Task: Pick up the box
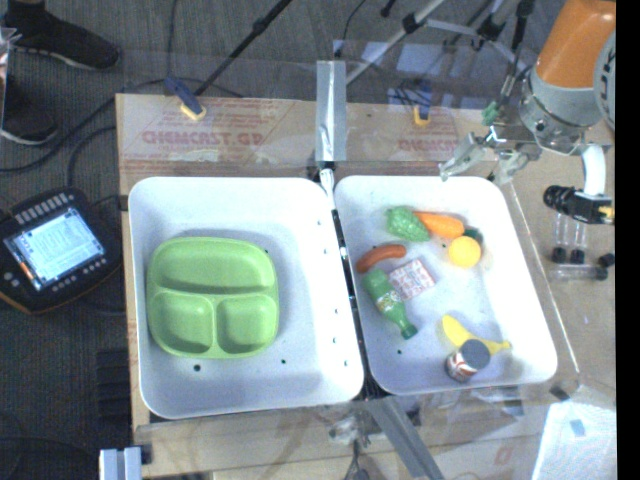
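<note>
Below my gripper (pixel 487 156) I see a white, red-patterned box (pixel 411 279), an orange carrot (pixel 440 224), a yellow lemon (pixel 464 252) and a green bottle (pixel 388 302).

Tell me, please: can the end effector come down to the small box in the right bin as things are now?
Probably yes. The end effector hangs above the right bin's far edge, and nothing covers the box from above. But the green bottle and sausage lie close beside it, leaving little room.

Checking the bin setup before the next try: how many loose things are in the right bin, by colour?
Green: 2, leafy piece, bottle
Orange: 1, carrot
Yellow: 2, ball, banana
Red-brown: 1, sausage
White-pink: 1, box
Metal: 1, can
Total: 8
</note>
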Robot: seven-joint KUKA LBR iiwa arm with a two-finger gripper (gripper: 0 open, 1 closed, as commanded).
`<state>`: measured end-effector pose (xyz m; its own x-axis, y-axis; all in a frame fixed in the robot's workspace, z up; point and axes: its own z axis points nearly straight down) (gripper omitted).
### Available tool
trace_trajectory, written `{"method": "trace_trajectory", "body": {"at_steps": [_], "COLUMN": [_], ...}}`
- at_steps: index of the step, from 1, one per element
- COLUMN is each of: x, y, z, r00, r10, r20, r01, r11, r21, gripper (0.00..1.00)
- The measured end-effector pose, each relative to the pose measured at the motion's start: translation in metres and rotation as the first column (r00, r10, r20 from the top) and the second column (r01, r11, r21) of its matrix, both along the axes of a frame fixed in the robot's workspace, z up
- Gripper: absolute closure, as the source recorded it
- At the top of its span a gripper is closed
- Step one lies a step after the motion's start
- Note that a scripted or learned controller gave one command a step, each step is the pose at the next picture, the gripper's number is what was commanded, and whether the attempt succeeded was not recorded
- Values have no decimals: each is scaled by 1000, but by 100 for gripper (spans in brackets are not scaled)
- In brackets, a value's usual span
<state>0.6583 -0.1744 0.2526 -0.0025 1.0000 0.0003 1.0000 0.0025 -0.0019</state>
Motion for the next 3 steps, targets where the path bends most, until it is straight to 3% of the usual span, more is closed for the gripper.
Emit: {"method": "trace_trajectory", "body": {"at_steps": [1,2,3], "x": [-18,-75,-75], "y": [23,70,71], "z": [-103,-161,-152], "r00": [995,995,995], "r10": [105,101,101], "r20": [-1,2,2], "r01": [-105,-101,-101], "r11": [995,995,995], "r21": [-1,0,2], "gripper": [0,0,100]}}
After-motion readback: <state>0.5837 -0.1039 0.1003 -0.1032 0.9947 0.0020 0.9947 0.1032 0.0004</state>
